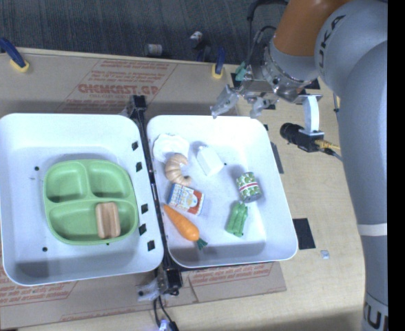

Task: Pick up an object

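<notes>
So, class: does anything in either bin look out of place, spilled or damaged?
Nothing stands out. The hot dog lies in the green tray, and the carrot, croissant and can lie loose in the right bin, undamaged.

Both bins (23, 133) white. Divided plate (65, 185) light green, w/ tan-brown hot dog (107, 220) at its 5 o'clock. Carrot (181, 225) orange, green tip. Can (248, 187) green-and-white patterned. Pea pod (236, 219) green. Carton (185, 198) white w/ orange-red & blue print. Surface (113, 81) tan, red lettering.
</notes>
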`<state>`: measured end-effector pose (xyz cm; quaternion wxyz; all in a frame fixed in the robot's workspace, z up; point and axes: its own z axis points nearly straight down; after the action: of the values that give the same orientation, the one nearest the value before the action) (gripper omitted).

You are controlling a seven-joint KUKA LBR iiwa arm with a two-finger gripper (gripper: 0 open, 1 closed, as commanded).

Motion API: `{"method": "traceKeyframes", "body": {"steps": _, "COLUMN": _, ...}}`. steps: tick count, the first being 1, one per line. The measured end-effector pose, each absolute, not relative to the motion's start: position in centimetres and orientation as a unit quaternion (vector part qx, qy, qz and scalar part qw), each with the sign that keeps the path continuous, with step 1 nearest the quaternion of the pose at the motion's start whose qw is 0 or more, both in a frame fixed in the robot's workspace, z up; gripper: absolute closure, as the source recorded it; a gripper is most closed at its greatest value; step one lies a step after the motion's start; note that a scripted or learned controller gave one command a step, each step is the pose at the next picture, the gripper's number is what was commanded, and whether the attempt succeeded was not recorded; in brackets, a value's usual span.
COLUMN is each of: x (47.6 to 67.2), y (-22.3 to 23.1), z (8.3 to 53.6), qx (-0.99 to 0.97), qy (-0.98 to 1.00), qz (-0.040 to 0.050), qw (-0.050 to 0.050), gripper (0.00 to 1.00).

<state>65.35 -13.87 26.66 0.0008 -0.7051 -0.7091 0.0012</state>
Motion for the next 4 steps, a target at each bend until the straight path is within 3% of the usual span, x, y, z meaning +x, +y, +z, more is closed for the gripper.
{"method": "traceKeyframes", "body": {"steps": 1, "x": 62.8, "y": -20.3, "z": 20.6, "qx": -0.705, "qy": -0.709, "qz": 0.0027, "qw": 0.001, "gripper": 0.00}}
{"method": "traceKeyframes", "body": {"steps": 2, "x": 50.6, "y": -19.7, "z": 23.4, "qx": -0.705, "qy": -0.709, "qz": 0.0014, "qw": 0.000, "gripper": 0.00}}
{"method": "traceKeyframes", "body": {"steps": 3, "x": 52.7, "y": -16.9, "z": 9.8, "qx": -0.704, "qy": -0.711, "qz": -0.0001, "qw": 0.006, "gripper": 0.00}}
{"method": "traceKeyframes", "body": {"steps": 4, "x": 62.9, "y": -19.4, "z": 17.5, "qx": -0.705, "qy": -0.709, "qz": -0.0003, "qw": -0.001, "gripper": 0.00}}
